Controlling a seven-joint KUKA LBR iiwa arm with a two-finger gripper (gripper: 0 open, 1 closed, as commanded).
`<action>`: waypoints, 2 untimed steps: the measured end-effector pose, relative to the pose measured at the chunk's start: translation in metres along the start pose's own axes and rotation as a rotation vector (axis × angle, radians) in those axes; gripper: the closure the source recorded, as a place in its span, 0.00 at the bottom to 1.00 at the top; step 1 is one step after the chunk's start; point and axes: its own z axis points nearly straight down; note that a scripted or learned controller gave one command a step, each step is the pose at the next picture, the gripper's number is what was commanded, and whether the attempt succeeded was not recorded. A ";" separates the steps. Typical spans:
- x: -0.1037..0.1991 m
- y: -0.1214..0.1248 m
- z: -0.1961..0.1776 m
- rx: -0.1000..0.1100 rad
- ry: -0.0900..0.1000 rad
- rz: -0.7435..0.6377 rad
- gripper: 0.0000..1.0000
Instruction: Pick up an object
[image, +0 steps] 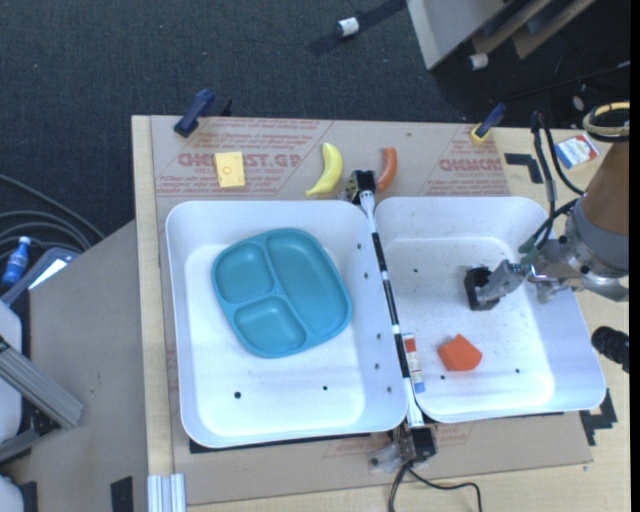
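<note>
In the right bin (520, 215), the pincer (482, 288) hung above the floor; whether clenched or released, I cannot tell. The orange block (460, 353) lay near it, toward the front, apart.

My arm (610, 215) is grey with an orange band above the wrist, and my gripper (487, 287) is dark grey to black. Both bins (300, 420) are white, the right one (560, 390) flecked with small dark specks. The sectioned plate (281, 291) is teal blue. The wedge-shaped block (460, 353) is orange-red. On the tan tabletop (260, 160) with faded red lettering lie a yellow banana (326, 170), a yellow square (229, 171) and an orange carrot (386, 168).
</note>
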 end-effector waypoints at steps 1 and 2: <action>-0.020 0.047 0.134 -0.002 -0.001 0.001 0.00; -0.020 0.047 0.124 -0.004 -0.002 0.001 1.00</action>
